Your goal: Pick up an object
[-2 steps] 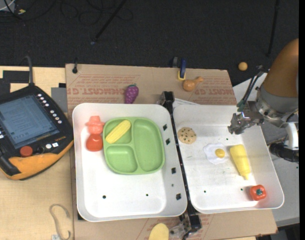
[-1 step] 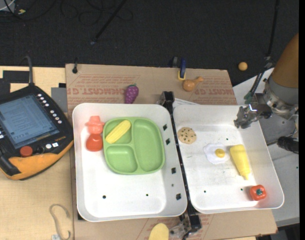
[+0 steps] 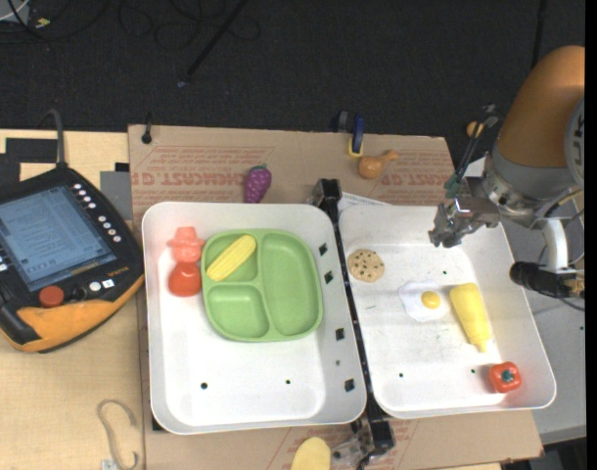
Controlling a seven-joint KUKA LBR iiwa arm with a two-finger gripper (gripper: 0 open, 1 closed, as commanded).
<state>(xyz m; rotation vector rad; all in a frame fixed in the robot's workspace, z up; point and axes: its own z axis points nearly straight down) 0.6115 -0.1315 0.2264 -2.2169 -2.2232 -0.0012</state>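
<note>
Your gripper (image 3: pixel 448 229) hovers over the right bin (image 3: pixel 533 360); whether it is open or closed you cannot tell. Below-left lies a cookie (image 3: pixel 365 264).

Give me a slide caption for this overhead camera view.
Robot gripper hovering over the right bin above a cookie, fried egg and yellow bottle.

Red print runs along the cardboard sheet (image 3: pixel 201 164) at the far edge behind the bins, upside down and mirrored; its letters cannot be made out with confidence. The handheld control pendant's screen (image 3: pixel 46 233) at left shows lines too small to read.
</note>
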